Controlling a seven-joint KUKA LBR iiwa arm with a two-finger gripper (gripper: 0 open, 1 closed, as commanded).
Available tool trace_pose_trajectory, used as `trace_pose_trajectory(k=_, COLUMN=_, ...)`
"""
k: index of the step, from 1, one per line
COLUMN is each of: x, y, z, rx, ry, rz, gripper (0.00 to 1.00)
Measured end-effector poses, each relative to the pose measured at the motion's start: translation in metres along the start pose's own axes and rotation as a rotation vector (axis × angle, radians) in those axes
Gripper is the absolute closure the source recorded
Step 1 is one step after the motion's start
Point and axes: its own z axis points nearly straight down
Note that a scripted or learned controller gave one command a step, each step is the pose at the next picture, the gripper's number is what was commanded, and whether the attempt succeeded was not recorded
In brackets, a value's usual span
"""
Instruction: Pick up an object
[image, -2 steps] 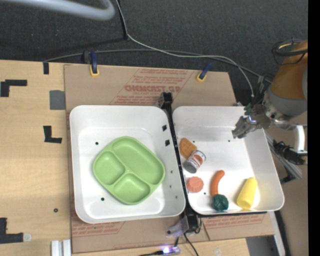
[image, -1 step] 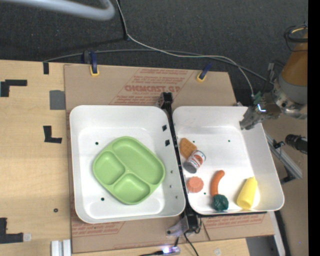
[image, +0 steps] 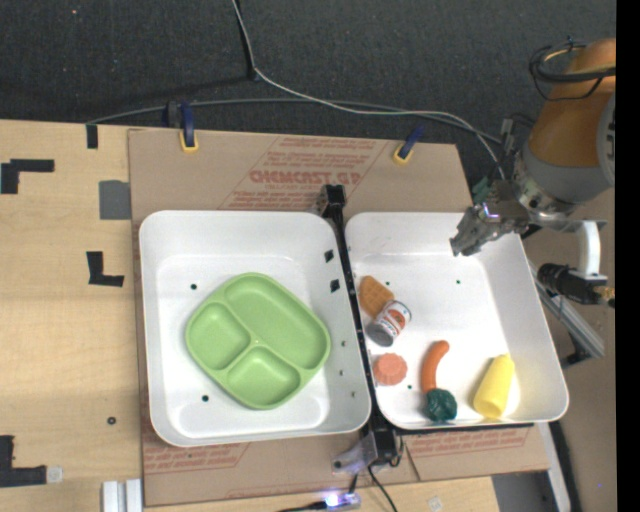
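While the gripper (image: 468, 240) hangs over the right bin (image: 425, 236), open or closed I cannot tell, nothing is picked yet; next comes descending toward the carrot (image: 433, 364) below-left.

Red print on the cardboard sheet (image: 300, 175) under the bins seems to read "CHEMCAST GP"; smaller lines stay illegible.

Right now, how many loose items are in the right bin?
6, all near its left and front: bread, can, pink disc, carrot, green lump, yellow piece. None seems hidden.
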Motion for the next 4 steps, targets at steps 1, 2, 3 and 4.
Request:
trace_pose_trajectory(k=1, x=0.050, y=0.004, z=0.015, rx=0.002, ry=0.001, rz=-0.001, gripper=1.00)
trace_pose_trajectory(k=2, x=0.101, y=0.013, z=0.026, rx=0.003, ry=0.000, rz=-0.001, gripper=1.00)
trace_pose_trajectory(k=3, x=0.151, y=0.010, z=0.035, rx=0.003, ry=0.000, rz=-0.001, gripper=1.00)
trace_pose_trajectory(k=4, x=0.205, y=0.013, z=0.023, rx=0.000, ry=0.001, rz=-0.002, gripper=1.00)
